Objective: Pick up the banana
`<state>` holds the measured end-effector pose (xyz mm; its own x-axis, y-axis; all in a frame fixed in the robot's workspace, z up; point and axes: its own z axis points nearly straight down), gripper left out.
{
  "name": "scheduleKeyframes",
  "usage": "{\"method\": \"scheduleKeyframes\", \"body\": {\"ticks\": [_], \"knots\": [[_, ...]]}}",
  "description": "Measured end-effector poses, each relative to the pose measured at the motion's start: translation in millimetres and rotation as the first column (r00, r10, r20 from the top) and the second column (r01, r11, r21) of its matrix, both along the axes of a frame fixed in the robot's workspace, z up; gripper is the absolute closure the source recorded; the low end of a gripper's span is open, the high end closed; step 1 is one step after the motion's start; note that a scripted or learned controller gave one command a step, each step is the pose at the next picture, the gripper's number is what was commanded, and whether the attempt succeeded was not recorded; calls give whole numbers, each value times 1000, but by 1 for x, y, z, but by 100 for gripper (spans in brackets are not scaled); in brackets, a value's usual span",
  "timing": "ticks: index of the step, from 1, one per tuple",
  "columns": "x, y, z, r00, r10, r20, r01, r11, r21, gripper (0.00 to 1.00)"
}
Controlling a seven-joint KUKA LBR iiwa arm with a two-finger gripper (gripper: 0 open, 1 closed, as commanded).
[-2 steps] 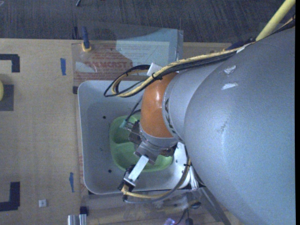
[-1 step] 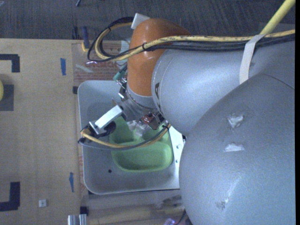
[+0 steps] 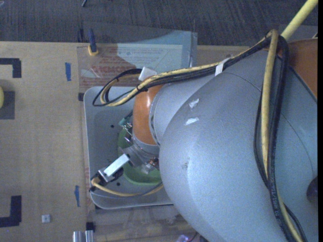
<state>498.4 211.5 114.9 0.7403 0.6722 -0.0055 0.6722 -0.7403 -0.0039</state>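
Claw (image 3: 144, 161): lowered into shallow white plastic bin (image 3: 96, 130), directly below orange wrist band (image 3: 144, 117). Open/closed state: cannot tell; wrist body blocks it.

Beneath and just beside claw: pale green round dish (image 3: 137, 178) on bin floor.

Banana: location cannot be told; grey arm (image 3: 227, 150) covers right part of bin and everything beyond it.

Bin sits on light wooden tabletop (image 3: 40, 150), w/ black corner marks (image 3: 11, 67) and blue tape strips (image 3: 68, 71). Small yellow item (image 3: 1, 98) at tabletop's left edge, cut off by frame, well apart from claw; identity unclear.

Clear plastic sheet (image 3: 151, 54) behind bin carries reddish print, too blurred to read. Dark carpet floor (image 3: 212, 9) lies beyond tabletop.
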Motion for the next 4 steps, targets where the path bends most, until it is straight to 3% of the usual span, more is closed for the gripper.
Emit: {"method": "scheduleKeyframes", "body": {"ticks": [1,2,3,4], "knots": [[8,14,156,996,93,5,-93,996,1,100],[-11,-32,29,990,-138,0,138,990,-1,100],[-19,13,126,906,-424,6,424,906,1,100],[-21,14,6,984,-175,-1,175,984,0,100]]}}
